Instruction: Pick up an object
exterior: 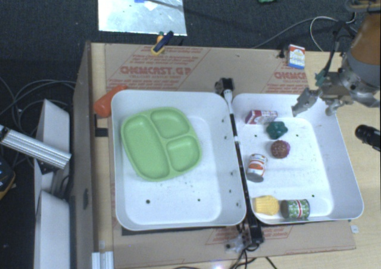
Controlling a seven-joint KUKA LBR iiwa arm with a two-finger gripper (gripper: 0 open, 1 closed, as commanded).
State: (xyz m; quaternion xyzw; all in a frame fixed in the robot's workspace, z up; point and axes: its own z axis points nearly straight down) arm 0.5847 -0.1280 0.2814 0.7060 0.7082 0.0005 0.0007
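Hovering above the right bin's (345,166) far edge, the pincer (317,102) is seen spread apart, nothing gripped; a green lump (276,129) lies just left below it.

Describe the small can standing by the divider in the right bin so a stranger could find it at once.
Start at the right bin, the one without the green tray. Along its left wall, about halfway down, stands a small can with a white top and an orange-red label. Its neighbours differ: a dark red ball to its right, and a green-labelled can lying on its side near the front.
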